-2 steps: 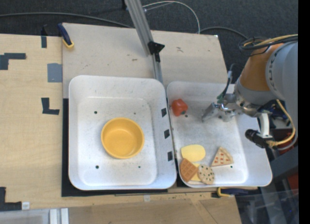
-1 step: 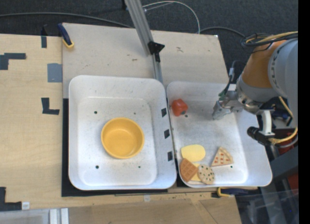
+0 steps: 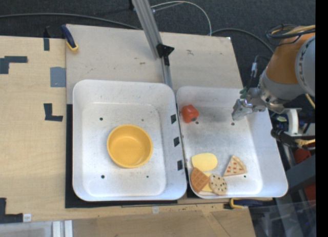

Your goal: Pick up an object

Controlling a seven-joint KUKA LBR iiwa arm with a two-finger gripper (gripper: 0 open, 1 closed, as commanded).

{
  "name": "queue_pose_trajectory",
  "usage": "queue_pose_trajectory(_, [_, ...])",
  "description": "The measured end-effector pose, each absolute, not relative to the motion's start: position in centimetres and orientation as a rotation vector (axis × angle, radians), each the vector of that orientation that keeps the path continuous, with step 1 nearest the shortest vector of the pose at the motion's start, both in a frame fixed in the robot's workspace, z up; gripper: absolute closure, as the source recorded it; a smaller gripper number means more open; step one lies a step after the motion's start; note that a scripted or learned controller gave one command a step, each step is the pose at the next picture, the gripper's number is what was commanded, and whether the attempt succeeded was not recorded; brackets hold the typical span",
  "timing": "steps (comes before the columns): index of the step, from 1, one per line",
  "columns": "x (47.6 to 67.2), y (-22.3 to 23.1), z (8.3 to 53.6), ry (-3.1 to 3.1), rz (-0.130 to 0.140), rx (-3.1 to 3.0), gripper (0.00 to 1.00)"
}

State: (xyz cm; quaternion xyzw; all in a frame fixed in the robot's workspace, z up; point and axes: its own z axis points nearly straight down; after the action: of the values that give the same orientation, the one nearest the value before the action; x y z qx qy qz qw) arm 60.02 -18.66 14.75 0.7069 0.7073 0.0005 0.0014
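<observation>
Camera view: hand (image 3: 240,109) sits at about 2 o'clock in the right bin (image 3: 266,179), low over the bin floor near its right wall, coming off the grey-and-orange arm (image 3: 287,72) that reaches in from 3 o'clock. Can't tell how the hand is set, it's small and dark against the wrist from this angle, and nothing visible is in it. Closest candidate is the red object (image 3: 190,112), at 9 o'clock from the hand, well apart, lying by the bin's left wall next to the divider. The rest of the pickables are clustered at 6 to 7 o'clock in the same bin: yellow oval piece (image 3: 205,161), pizza-slice toy (image 3: 235,166) just beside it to the right, waffle-like round (image 3: 199,180) touching the yellow piece from below, cookie (image 3: 218,184) touching the waffle. Left bin (image 3: 82,128) holds one yellow bowl (image 3: 129,145) near its centre, far from the hand. Status, my read: pick not done, no object lifted, every item resting on a bin floor. The hand is over bare floor with nothing directly below, so this looks like approach or a between-tries position, not a grasp. Left to do: choose a target, line up over it, descend, close, lift. Red object looks easiest, isolated; the 6 o'clock cluster is tight and risks a double contact. Worktop (image 3: 31,128) outside the bins has only tape marks.
</observation>
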Motion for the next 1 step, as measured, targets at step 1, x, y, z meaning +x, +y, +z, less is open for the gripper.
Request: queue_pose_trajectory(1, [59.44, -18.36, 19.30, 2.221, 0.002, 2.218, 1.00])
